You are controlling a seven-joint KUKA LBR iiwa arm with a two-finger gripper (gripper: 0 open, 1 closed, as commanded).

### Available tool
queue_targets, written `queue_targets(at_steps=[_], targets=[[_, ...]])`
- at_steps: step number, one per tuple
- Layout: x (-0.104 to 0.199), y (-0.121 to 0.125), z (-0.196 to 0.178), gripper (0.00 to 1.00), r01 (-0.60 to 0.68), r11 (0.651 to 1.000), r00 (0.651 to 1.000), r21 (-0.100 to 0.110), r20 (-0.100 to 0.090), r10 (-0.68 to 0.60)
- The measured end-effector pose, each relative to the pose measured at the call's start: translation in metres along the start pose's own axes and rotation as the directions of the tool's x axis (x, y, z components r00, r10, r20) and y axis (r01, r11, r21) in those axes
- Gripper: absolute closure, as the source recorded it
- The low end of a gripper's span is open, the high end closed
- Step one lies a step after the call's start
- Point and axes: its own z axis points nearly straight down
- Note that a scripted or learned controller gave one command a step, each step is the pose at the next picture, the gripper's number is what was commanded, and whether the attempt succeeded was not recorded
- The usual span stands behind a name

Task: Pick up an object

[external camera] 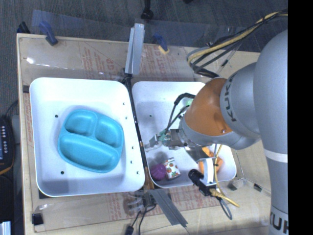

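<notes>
Jaws first: you can't tell from this angle whether they're apart or together, because the wrist sits right over them, and nothing shows clamped between them.

Now the big picture. Your arm (244,111) reaches in from the right, and its orange band hangs over the right bin (146,97). The gripper (160,140) is tucked at the wrist's left side, pointing down into that bin near its left wall.

The left bin (44,97) carries the biggest candidate, a blue divided tray (90,141), lying flat in the middle and well apart from the gripper.

In the right bin, at its near end, there's a small purple lump (158,171). Touching it or just beside it is a little white cube with red and green print (171,169). Both rest on the bin floor, just below the gripper in this view and not in its grasp. Something orange (216,159) peeks out from under the arm at the bin's right side, too hidden to name.

So where are you? By my reading, the reach is made and the pick isn't. The gripper is in the right neighbourhood and every visible object is on the floor of a bin. What's left is the grasp itself, most likely on the purple lump or the cube, then a lift clear of the bin. Those two sit so tight together that a closing grip could nudge one and miss both.
</notes>
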Motion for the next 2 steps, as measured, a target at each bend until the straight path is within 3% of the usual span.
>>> queue_targets(at_steps=[1,2], targets=[[-0.002,0.001,0.001,0.0,0.009,1.0,1.0,0.001,-0.007,-0.009],[-0.007,-0.012,0.023,0.0,0.01,0.999,1.0,0.041,-0.005,-0.01]])
